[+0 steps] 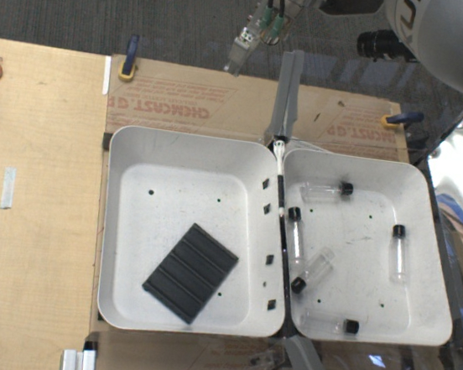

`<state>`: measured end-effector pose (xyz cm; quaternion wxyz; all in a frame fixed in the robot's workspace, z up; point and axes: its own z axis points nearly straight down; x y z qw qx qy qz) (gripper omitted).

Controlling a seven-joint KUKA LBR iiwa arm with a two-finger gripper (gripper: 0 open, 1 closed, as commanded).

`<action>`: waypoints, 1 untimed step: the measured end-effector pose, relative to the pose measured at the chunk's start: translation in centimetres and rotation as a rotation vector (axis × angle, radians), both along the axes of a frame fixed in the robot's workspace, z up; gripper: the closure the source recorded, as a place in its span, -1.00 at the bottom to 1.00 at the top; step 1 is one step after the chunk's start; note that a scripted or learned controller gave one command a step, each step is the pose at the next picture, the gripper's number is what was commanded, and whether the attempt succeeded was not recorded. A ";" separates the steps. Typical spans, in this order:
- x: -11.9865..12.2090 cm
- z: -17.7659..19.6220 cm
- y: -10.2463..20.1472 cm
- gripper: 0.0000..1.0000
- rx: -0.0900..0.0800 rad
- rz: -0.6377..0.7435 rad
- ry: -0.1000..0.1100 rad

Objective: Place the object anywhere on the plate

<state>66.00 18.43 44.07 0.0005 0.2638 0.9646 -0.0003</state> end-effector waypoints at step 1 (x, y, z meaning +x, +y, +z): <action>-2.8 0.1 1.5 1.00 0.001 0.623 -0.001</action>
